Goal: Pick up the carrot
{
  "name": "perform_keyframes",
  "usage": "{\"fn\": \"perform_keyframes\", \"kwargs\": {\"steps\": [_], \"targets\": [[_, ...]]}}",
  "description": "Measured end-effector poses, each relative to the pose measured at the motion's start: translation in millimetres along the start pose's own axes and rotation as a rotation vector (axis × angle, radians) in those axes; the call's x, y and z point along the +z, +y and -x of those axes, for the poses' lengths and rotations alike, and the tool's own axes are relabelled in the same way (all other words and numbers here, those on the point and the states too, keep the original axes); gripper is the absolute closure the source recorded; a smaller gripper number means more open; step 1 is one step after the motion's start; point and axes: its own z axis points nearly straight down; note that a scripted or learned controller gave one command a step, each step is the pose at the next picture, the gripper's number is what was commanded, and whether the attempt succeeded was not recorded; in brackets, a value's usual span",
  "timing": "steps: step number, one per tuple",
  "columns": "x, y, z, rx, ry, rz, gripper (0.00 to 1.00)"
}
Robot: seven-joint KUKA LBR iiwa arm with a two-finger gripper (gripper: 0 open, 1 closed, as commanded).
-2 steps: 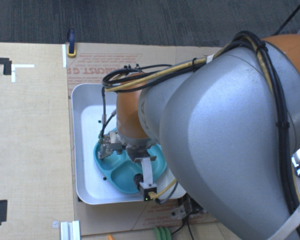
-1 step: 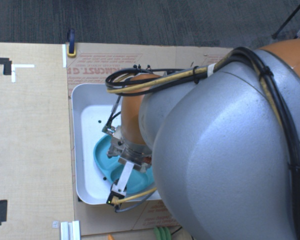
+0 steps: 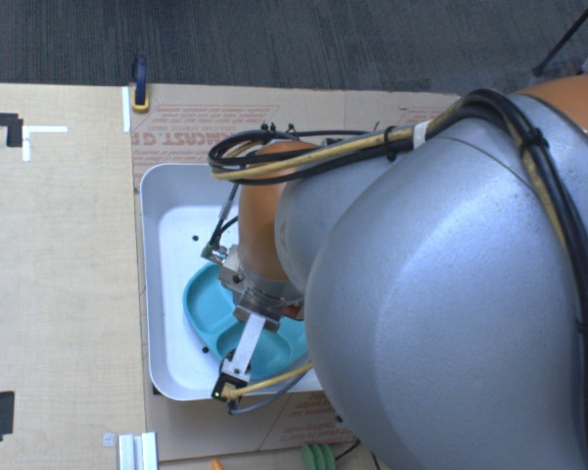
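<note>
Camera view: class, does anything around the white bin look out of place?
Yes. A small green thing lies outside the white bin, on the cardboard at the bottom edge, partly cut off. The teal dish sits inside, partly under the arm.

A robotics lab: a grey industrial arm [image 3: 451,292] looms over a white bin [image 3: 162,262] on a pale wood tabletop [image 3: 59,262]. Cables [image 3: 304,155], a clamp [image 3: 139,81] and dark carpet [image 3: 274,27] frame it.
</note>
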Motion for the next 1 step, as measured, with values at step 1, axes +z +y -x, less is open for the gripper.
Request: {"fn": "perform_keyframes", "kwargs": {"steps": [1], "targets": [[-1.2,-6.8,-11.3,0.077,0.006,0.004,1.00]]}}
